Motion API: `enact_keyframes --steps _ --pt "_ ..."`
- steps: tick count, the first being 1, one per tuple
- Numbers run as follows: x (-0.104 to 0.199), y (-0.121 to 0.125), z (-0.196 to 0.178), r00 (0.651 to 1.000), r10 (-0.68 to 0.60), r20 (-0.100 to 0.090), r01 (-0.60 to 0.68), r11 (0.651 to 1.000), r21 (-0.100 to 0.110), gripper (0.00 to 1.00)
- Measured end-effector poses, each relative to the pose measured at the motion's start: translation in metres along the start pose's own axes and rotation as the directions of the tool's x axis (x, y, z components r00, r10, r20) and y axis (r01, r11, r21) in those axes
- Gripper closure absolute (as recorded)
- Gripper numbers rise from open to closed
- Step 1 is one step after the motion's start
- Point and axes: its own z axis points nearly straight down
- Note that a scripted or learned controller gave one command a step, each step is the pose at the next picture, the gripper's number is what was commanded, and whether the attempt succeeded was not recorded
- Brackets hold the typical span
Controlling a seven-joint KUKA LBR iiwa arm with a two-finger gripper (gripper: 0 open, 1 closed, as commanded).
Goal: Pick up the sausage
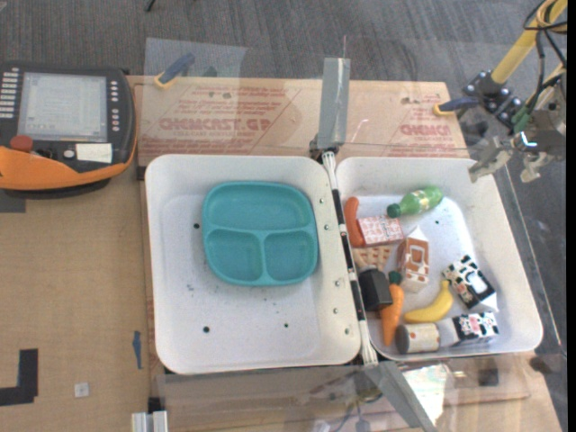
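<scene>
The sausage [351, 211] is a short reddish-brown piece lying along the left wall of the right bin [513, 241], at its far end. It touches a red and white carton [378, 231]. My gripper [493, 158] hangs above the far right corner of the right bin, well to the right of the sausage and apart from every object. Nothing is seen in it.
The right bin also holds a green bottle [416, 201], a waffle [373, 258], a small house-like box [415, 261], a banana [432, 305], a carrot [392, 313] and cow-patterned blocks [470, 282]. A teal divided plate [261, 233] lies in the left bin [171, 268]. A teach pendant [63, 124] sits far left.
</scene>
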Motion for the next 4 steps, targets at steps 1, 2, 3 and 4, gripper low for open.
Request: enact_keyframes --steps 1,2,3,4 --pt "0.056 0.026 0.172 0.984 0.177 0.000 -0.177 0.984 -0.001 0.00" --pt "0.105 0.062 0.193 0.997 0.080 0.001 -0.080 0.997 -0.004 0.00" --pt "0.105 0.062 0.193 0.997 0.079 0.001 -0.079 0.997 -0.003 0.00" --pt "0.106 0.064 0.181 0.997 0.077 0.001 -0.077 0.997 -0.009 1.00"
